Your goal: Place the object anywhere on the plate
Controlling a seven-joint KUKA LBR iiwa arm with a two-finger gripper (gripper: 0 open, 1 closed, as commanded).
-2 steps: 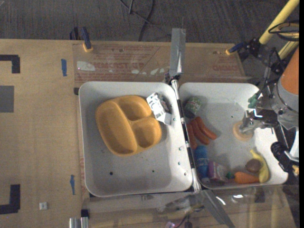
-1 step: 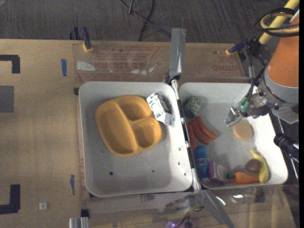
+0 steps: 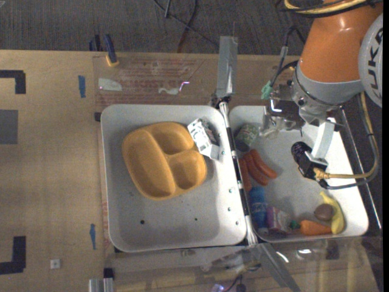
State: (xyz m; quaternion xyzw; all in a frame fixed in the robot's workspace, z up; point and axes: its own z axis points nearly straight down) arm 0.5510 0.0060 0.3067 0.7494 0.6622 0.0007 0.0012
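Camera view: gripper (image 3: 281, 125) state, I cannot tell; crowded sausages (image 3: 260, 166) just below could slip, never reaching the far-left plate (image 3: 163, 159).

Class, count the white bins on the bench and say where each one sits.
2. The left bin holds the yellow plate; the right bin sits beside it, under the arm, holding toy foods. None seems hidden.

Around the yellow plate (image 3: 163, 159) the left bin's (image 3: 115, 181) floor lies open in front and to its left, while a crumpled white packet (image 3: 204, 137) touches its far right corner and the divider (image 3: 234, 163) stands just beyond, with sausages (image 3: 258, 166) and a blue bottle (image 3: 259, 204) crowding the other side.
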